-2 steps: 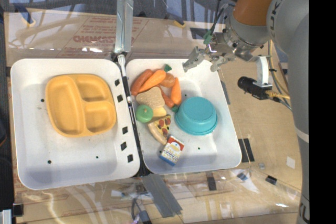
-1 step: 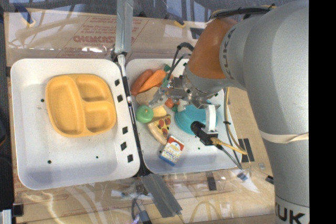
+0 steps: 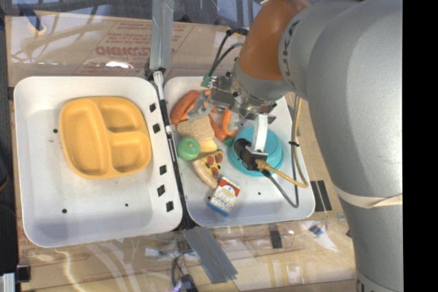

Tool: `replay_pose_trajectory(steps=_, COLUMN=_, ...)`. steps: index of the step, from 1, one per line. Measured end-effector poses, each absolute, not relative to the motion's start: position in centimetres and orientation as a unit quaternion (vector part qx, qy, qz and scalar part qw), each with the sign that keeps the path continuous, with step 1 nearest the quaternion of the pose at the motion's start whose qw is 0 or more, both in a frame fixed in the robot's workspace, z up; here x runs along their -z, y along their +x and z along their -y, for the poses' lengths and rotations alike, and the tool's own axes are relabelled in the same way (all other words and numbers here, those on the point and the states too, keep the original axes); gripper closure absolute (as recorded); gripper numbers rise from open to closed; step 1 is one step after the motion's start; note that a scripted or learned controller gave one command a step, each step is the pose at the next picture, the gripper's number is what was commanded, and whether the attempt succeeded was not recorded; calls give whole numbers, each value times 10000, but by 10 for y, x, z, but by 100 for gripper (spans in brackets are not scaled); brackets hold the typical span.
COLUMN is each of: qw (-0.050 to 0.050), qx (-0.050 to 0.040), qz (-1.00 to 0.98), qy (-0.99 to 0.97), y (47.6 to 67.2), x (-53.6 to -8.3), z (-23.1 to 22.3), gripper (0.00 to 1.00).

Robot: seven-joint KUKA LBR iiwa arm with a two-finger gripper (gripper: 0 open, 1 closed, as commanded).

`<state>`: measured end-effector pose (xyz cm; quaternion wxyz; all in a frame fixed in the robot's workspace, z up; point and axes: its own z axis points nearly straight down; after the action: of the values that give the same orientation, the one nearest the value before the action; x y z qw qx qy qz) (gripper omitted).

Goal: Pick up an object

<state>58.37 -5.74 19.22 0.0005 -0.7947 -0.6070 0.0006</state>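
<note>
In the camera view the counter carries two shallow white bins side by side, and the sorting looks deliberate: the left bin [image 3: 41, 215] holds a yellow divided tray [image 3: 105, 135] lying flat near its middle, while every small thing to be picked sits crowded in the right bin [image 3: 287, 205], within the arm's easy reach from the right. There lie an orange carrot-like piece [image 3: 183, 106] near the divider, a tan bread slice [image 3: 197, 129] beside it, a green round toy [image 3: 188, 147] just below that, a pizza wedge [image 3: 209, 166] and a small carton [image 3: 224, 196] toward the near wall, and a teal dish [image 3: 268, 154] under the wrist. The arm [image 3: 342, 92] hangs low over this bin, its orange band tilted toward the pile — a posture that suits reaching for the clutter at the bin's far middle. The pincer [image 3: 226, 104] sits just above the bread slice and beside another orange piece [image 3: 226, 124], seemingly touching or nearly touching them — but the wrist and cabling hide its tips, so whether it is released, clenched, or grasping anything I cannot tell. No object is plainly lifted; all appear to rest in the bin.
</note>
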Motion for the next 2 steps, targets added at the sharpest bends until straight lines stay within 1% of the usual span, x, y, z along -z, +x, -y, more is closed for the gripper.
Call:
replay_pose_trajectory(steps=1, qw=21, qx=-15, qz=5630, qy=-8264, y=578, x=-113, z=120, gripper=0)
replay_pose_trajectory(steps=2, qw=-4, qx=28, qz=5602, qy=-8284, y=626, x=-196, z=72, gripper=0)
